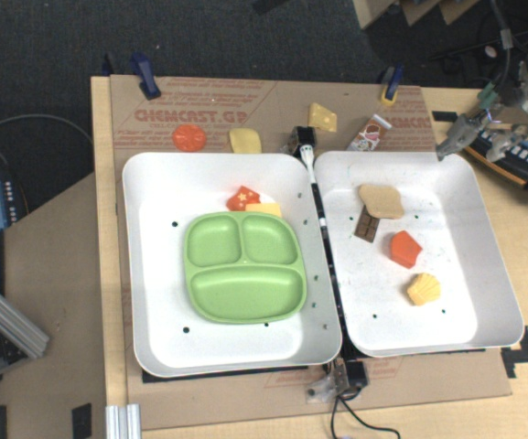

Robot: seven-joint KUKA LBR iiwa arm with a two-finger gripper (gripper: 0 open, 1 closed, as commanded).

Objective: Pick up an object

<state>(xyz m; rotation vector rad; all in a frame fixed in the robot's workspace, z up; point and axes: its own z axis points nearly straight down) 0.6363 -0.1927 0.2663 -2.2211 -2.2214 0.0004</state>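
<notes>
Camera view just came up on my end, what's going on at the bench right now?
The arm sits off at the upper right with its pincer just outside the right bin, holding nothing. In that bin lie a tan piece over a brown block, an orange block and a yellow piece, all untouched. The left bin holds a green divided tray with a red piece behind it. No pick has started yet.
</notes>
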